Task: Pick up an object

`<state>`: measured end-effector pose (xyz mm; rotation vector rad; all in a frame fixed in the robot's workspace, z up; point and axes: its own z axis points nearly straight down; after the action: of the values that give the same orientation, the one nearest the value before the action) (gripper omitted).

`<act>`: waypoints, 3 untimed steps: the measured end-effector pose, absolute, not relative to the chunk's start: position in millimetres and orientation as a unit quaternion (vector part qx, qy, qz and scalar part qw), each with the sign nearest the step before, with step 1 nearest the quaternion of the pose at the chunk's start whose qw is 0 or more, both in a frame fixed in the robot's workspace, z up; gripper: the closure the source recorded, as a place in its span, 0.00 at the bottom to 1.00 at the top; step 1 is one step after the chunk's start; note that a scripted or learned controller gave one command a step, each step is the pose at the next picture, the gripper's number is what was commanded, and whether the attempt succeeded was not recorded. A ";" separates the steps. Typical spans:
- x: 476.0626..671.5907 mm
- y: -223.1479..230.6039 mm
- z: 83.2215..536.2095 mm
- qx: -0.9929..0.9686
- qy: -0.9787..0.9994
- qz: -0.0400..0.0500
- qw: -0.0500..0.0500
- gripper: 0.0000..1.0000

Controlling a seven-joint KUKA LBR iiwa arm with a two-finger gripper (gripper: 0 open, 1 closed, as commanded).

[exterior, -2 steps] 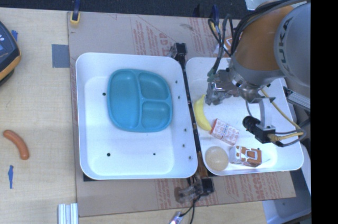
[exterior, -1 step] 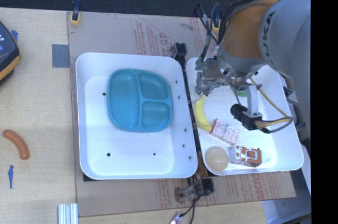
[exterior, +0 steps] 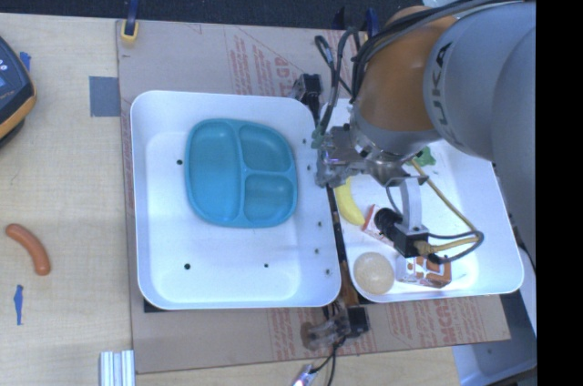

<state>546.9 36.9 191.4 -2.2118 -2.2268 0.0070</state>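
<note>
My gripper hangs low over the left edge of the right bin, hard against the wall shared by the two bins. Just below it lies a yellow banana, partly covered by the wrist. Nothing shows held in the gripper. A round beige object sits at the bin's front left, beside a small red and white packet. A bit of green peeks out from under the arm. The grey arm with its orange band hides most of the right bin.
The left bin holds a blue divided plate near its middle. On the bench to the far left lie an orange sausage and a dark device with a yellow edge.
</note>
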 end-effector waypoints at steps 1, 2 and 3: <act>565.3 -19.3 202.8 -0.707 -0.708 0.001 0.001 1.00; 565.3 -18.8 202.6 -0.706 -0.708 0.001 0.001 0.00; 475.1 -43.1 191.0 -0.706 -0.708 0.002 0.002 0.00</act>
<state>475.1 -43.1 191.0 -2.2143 -2.2230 0.0076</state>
